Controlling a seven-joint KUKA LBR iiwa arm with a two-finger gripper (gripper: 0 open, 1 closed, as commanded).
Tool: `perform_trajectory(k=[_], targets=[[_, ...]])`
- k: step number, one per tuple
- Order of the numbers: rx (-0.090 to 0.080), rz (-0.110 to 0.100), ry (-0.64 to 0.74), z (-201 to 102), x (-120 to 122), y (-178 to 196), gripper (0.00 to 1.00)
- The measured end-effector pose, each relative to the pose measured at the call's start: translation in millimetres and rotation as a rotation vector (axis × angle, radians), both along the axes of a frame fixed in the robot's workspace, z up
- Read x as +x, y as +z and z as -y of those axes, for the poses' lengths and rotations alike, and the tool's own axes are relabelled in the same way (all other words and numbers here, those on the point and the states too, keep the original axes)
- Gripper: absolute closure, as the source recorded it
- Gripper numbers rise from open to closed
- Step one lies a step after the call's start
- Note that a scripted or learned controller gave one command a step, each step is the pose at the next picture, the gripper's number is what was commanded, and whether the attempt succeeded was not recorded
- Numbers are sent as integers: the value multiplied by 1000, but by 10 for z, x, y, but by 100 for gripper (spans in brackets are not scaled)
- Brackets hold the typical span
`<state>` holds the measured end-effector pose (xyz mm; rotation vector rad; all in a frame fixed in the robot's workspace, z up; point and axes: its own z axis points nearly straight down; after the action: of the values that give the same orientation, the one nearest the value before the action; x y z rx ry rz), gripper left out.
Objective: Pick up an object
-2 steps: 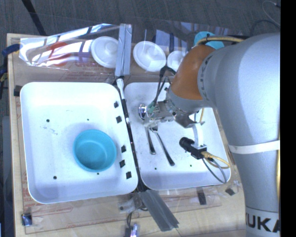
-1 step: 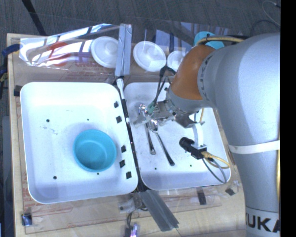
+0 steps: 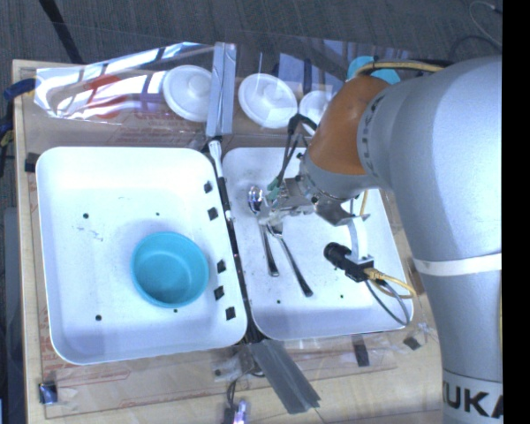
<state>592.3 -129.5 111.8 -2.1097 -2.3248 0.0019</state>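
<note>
— Right up front, the grey arm (image 3: 442, 175) with its orange band sweeps in over the right bin (image 3: 384, 312); see the claw (image 3: 278, 203)?

— Yes; it sits low at two spoons (image 3: 278, 250) lying side by side on that bin's floor; whether it's spread or pinching, I cannot tell.

— And the left bin (image 3: 71, 237)?

— One blue bowl (image 3: 169, 268), upright, towards its near right; white lids (image 3: 188, 91) line the counter (image 3: 141, 360) behind both bins.
</note>
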Motion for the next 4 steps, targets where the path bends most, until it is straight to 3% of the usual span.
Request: perform_trajectory(k=[1, 2, 3, 4], targets=[[0, 0, 1, -1, 0, 0, 0], [-1, 3, 74, 99, 278, -195, 0], [-2, 3, 82, 85, 285, -91, 100], [-2, 3, 83, 82, 286, -91, 0]])
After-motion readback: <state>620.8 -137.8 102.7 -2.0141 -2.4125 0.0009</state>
